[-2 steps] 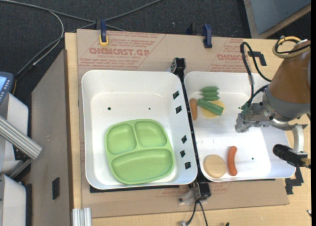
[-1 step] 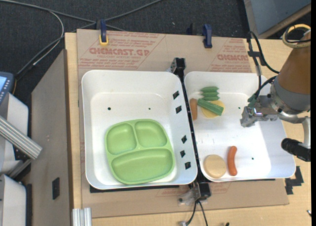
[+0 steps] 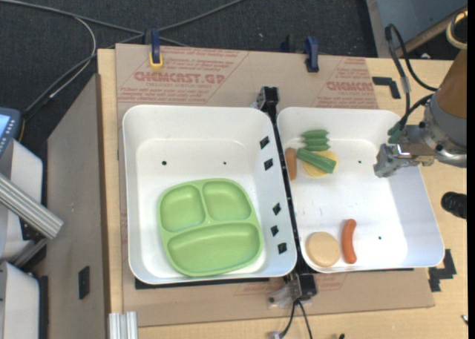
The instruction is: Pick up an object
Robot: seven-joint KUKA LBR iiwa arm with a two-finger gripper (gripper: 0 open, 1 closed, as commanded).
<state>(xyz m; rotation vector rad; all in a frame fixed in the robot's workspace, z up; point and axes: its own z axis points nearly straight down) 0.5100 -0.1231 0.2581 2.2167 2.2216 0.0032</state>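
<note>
Claw [image 3: 389, 159]: at right bin's [image 3: 415, 204] right edge, finger state cannot be told, nothing seen held. Sausage [image 3: 349, 241], bun [image 3: 323, 248]: near front edge. Vegetables [image 3: 317, 150]: back. Pick not begun.

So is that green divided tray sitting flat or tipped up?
Flat. The green divided tray lies right side up on the floor of the left bin, all three compartments facing the camera.

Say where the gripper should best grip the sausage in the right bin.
Probably mid-length on the sausage, coming straight down, fingers closing across its narrow width. It lies flat, long axis running near to far, with the bun close on its left.
</note>
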